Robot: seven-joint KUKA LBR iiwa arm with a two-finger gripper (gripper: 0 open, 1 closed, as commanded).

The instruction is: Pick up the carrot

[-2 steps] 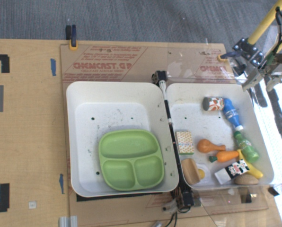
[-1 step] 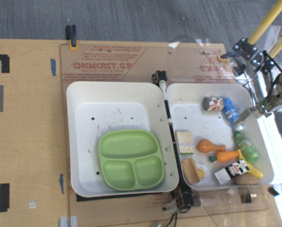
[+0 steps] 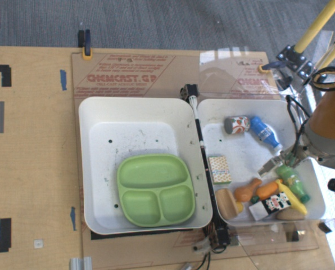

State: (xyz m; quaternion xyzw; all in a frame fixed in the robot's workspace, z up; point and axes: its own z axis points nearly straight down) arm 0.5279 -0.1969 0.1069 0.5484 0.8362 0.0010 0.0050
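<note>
A divided plate sits in the left bin; in the right bin, a bottle lies at the back, a carrot among toy foods at the front; the gripper hangs just above them.

You see grey carpet along the far side. Nearer you lies a brown bench, with black tape marks at its left.

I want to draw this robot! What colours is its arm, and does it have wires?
The arm looks orange and rounded at the right edge, blurry there. Black cables loop beside it. Its gripper is small, metal-grey, with thin fingers.
</note>
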